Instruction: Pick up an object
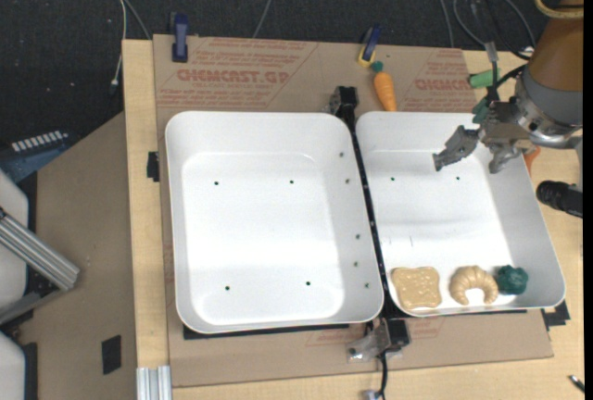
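Three small objects lie along the near edge of the right bin: a tan toast-shaped piece, a croissant and a dark green lump. My gripper hangs over the far right part of that bin, well above and behind those objects. Its two grey fingers are spread apart, and nothing sits between them.
The left bin sits beside the right one. An orange carrot toy lies on the cardboard behind the bins. Blue clamps hold the board's far edge. Cables run along the back.
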`<state>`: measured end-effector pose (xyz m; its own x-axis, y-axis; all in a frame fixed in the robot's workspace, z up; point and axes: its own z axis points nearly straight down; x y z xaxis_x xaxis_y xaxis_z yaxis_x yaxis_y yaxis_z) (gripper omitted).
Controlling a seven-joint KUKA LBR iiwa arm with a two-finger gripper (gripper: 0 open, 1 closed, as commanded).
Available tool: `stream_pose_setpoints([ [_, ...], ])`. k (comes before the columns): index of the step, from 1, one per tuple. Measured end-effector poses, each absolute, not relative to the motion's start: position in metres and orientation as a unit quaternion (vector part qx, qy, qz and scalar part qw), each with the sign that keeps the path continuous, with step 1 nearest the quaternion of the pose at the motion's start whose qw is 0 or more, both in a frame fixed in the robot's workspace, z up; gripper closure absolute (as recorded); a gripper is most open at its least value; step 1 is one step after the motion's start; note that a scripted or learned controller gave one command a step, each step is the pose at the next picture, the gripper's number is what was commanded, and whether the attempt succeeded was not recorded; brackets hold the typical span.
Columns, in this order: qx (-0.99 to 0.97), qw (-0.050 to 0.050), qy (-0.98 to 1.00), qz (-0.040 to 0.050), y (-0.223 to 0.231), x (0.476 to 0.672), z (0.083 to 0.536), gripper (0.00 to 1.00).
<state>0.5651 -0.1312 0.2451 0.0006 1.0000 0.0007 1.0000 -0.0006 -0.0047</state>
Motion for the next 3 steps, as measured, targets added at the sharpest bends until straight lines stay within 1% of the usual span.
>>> stream_pose_setpoints([
  [1,-0.707,0.0,-0.707,-0.0002,-0.131,0.566,0.248,0.0],
  [2,-0.707,0.002,-0.707,0.0013,-0.128,0.558,0.189,0.0],
  [3,-0.707,0.002,-0.707,0.0009,-0.12,0.556,0.143,0.0],
])
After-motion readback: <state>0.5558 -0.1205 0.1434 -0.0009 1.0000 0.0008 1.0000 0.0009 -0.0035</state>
